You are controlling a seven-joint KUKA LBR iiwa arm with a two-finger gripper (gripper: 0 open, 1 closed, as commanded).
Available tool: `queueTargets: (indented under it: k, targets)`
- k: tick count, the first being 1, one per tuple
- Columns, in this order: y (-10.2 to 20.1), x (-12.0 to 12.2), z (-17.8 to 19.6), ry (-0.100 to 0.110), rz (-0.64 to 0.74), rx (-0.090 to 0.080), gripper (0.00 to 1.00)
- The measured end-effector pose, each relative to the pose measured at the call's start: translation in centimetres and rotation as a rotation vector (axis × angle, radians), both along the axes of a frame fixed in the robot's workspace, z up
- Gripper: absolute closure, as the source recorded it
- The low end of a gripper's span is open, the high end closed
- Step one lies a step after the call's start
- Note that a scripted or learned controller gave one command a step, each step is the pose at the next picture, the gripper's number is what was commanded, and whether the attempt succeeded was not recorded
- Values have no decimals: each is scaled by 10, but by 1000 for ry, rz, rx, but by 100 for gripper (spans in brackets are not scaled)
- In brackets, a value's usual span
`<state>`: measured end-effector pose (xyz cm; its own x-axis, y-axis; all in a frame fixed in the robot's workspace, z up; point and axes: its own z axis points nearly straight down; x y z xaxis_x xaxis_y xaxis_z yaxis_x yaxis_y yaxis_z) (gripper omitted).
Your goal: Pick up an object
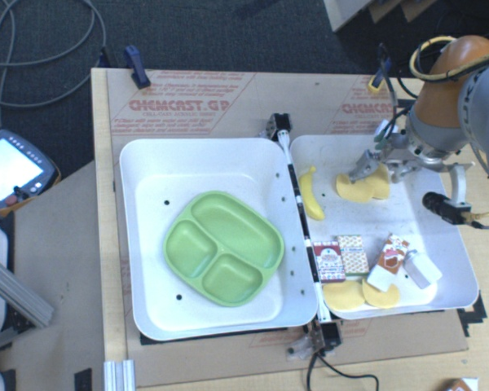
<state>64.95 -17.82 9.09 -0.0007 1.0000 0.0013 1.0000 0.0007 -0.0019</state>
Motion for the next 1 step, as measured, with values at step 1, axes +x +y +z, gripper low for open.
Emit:
queueTargets:
  k: [1]
  targets:
    - [-6, -9, -6, 0, -1, -1, 0]
